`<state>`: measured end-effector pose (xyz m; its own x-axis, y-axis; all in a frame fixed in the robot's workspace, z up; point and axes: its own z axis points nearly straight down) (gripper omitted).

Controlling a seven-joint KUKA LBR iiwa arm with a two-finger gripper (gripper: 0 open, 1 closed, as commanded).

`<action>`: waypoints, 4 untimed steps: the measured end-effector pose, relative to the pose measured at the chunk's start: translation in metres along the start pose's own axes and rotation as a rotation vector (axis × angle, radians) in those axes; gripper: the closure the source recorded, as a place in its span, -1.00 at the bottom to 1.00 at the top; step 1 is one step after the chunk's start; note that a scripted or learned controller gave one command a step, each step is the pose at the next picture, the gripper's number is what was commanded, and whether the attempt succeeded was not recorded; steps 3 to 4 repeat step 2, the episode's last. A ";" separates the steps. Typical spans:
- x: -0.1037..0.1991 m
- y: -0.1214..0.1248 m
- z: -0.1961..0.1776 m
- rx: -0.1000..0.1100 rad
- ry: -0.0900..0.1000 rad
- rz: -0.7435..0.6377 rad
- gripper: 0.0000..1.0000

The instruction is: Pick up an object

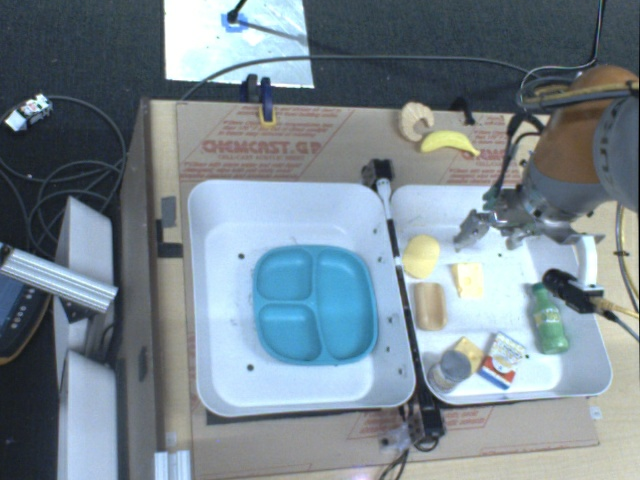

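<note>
Camera view shows the pincer [492, 230] hovering spread and empty over the right bin [600, 368], near the yellow block [467, 279], so nothing is picked up yet.

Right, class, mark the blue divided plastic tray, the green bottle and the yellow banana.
blue divided plastic tray [315, 290], camera view, centre divider
green bottle [549, 322], camera view, body
yellow banana [448, 143], camera view, middle

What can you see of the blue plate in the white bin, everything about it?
The blue plate is a light blue dish, plastic by its look, with rounded corners and raised ridges dividing it into three compartments, one long and two smaller. It lies flat, right side up, near the middle of the white bin farther from the arm, resting on its floor, apart from its walls.
</note>
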<state>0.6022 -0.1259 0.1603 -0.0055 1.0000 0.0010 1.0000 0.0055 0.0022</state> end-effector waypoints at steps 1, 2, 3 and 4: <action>0.006 -0.006 0.072 0.003 0.000 0.003 -1.00; 0.006 -0.004 0.060 -0.001 -0.001 0.001 1.00; 0.006 -0.004 0.060 -0.001 -0.001 0.001 1.00; 0.006 -0.004 0.060 -0.001 -0.001 0.001 1.00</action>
